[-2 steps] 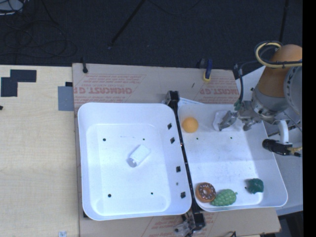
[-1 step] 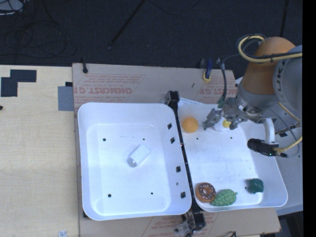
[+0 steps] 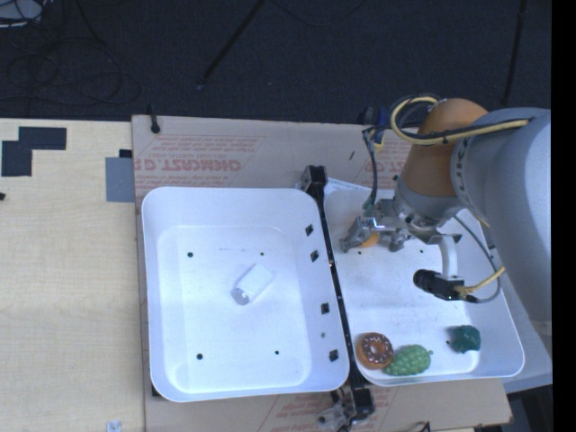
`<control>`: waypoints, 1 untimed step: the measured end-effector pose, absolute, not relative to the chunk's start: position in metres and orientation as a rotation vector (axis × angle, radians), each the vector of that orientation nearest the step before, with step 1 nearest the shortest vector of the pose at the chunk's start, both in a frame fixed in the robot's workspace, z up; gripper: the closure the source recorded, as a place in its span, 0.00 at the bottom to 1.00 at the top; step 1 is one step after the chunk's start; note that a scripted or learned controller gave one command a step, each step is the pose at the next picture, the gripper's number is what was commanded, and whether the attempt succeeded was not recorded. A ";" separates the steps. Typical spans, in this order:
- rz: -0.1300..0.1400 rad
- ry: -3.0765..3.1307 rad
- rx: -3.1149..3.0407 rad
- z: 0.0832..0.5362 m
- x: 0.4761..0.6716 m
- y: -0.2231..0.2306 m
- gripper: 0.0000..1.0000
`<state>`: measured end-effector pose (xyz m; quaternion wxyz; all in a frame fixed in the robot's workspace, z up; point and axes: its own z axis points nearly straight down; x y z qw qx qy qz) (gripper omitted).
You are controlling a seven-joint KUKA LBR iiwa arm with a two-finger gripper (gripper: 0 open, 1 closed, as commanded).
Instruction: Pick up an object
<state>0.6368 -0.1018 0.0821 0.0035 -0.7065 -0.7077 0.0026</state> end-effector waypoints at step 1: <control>0.002 -2.220 -2.222 0.088 0.644 -0.135 0.00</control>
